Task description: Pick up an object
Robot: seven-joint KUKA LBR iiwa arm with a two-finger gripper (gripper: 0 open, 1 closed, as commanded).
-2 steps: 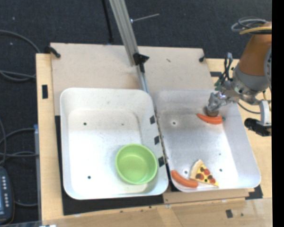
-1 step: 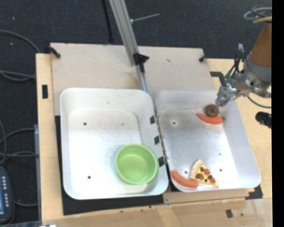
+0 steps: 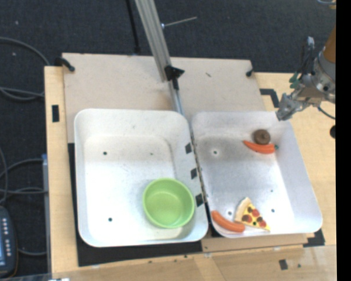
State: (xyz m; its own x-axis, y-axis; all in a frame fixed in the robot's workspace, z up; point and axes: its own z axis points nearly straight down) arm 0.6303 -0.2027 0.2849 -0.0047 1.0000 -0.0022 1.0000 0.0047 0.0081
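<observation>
Two shallow white bins are set side by side on the bench. In the left bin (image 3: pixel 105 157) a green bowl (image 3: pixel 168 202) is seen near its near right corner. In the right bin (image 3: pixel 292 186) four small things are spread: a brown round piece (image 3: pixel 261 136) and, touching it on the near side, an orange sausage-like piece (image 3: pixel 260 147), both toward the far right corner; a toy pizza slice (image 3: pixel 251 215) and a second orange sausage-like piece (image 3: pixel 227 222) lie at the near edge, just beside each other.

The gripper (image 3: pixel 285 110) is seen at the right of the scene, hanging just beyond the far right corner of the right bin. Whether it is spread or pressed together cannot be told, as it is small and blurred. Nothing is seen held in it.

The nearest candidates are judged to be the brown piece and the far sausage, which lie to the left of the gripper and slightly nearer. That sausage's long axis runs roughly left to right, tilted a little. A short move leftward and nearer, then a descent, is judged to be called for. The pizza slice and near sausage lie well apart from the gripper.
</observation>
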